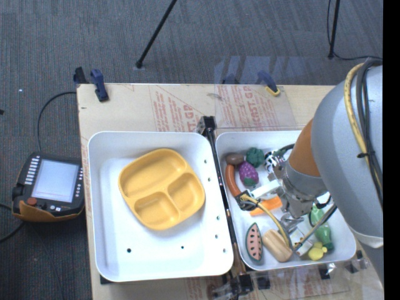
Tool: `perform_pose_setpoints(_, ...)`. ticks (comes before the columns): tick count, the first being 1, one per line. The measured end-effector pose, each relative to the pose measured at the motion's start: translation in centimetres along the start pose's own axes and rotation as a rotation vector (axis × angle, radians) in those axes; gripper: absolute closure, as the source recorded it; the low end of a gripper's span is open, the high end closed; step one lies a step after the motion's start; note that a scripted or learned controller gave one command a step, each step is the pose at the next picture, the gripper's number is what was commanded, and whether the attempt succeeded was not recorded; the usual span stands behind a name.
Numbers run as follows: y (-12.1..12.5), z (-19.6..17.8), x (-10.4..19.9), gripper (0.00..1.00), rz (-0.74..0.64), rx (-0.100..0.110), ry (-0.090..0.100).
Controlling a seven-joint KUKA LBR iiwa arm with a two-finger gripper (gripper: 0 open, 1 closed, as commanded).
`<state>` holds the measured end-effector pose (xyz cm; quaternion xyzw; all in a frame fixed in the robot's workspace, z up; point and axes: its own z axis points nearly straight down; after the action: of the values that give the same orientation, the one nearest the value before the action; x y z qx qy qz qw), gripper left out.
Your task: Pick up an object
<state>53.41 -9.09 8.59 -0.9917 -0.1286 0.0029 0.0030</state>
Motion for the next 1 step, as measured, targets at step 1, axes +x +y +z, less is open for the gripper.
perform_pose_setpoints(1,0.52,-0.08,4.76,0.0,-0.003,-0.001,0.0)
